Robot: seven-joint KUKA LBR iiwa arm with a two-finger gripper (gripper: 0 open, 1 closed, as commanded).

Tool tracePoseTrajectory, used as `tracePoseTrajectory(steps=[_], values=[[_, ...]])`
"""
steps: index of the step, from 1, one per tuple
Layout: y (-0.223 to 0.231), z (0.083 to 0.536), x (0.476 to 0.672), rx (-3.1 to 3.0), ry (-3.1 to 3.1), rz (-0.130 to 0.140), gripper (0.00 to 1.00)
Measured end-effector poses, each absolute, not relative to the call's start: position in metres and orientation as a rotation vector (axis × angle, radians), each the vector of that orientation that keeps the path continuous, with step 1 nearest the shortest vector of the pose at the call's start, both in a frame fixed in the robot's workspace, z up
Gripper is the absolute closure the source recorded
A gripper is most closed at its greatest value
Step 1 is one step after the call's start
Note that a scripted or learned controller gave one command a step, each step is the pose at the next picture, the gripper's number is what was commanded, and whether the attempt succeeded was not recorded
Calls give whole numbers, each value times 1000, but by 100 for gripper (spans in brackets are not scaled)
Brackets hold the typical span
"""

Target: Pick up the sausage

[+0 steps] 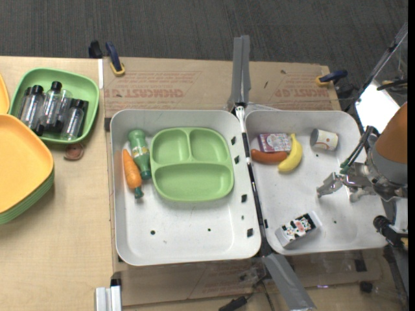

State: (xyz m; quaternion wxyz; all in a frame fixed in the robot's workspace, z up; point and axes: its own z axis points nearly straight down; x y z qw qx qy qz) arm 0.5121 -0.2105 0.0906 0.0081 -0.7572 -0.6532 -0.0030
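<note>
The sausage point(267, 155) is a short red-orange piece lying in the right bin point(337, 238), near its far left. It lies against the front of a purple pouch point(273, 141), with a banana point(292, 155) touching its right end. My gripper point(338, 188) hangs low over the right side of the same bin, about a hand's width to the right of the sausage and nearer the front. Its fingers point(326, 188) stand apart with nothing between them.
A small white cup point(324, 138) lies at the right bin's back, and a black-and-white carton point(298, 229) near its front. The left bin point(181, 238) holds a green divided plate point(191, 164), a green bottle point(139, 151) and a carrot point(131, 169).
</note>
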Motion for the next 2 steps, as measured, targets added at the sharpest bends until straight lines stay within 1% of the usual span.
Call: tracePoseTrajectory(steps=[1,2], values=[[-197,137,602,-2241,-2203,2,0],[-205,91,617,-2033,-2395,3,0]])
